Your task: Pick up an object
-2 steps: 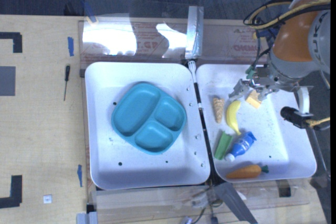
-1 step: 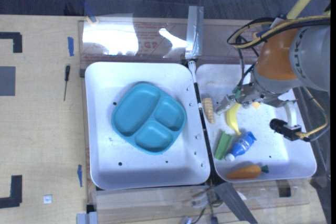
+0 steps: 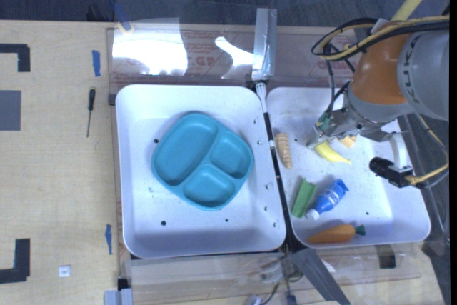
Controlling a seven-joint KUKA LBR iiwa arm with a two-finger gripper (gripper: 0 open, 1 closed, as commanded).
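The right bin (image 3: pixel 371 221) holds several small items: a yellow banana (image 3: pixel 333 152), a tan bread-like piece (image 3: pixel 284 149), a green block (image 3: pixel 303 197), a blue bottle (image 3: pixel 328 198) and an orange carrot (image 3: pixel 334 233). My gripper (image 3: pixel 330 128) hangs low over the bin's back part, right above the banana's upper end. A small orange piece (image 3: pixel 348 141) lies just right of it. The arm's grey body and orange band (image 3: pixel 378 78) cover the bin's far right corner.
The left bin (image 3: pixel 136 175) carries a blue divided plate (image 3: pixel 203 159). A clear plastic panel (image 3: pixel 186 50) stands behind the bins. Cables (image 3: pixel 343 39) loop over the arm, and a black fitting (image 3: pixel 389 171) juts over the right bin's right side. A screwdriver (image 3: pixel 90 109) lies on the wooden bench.
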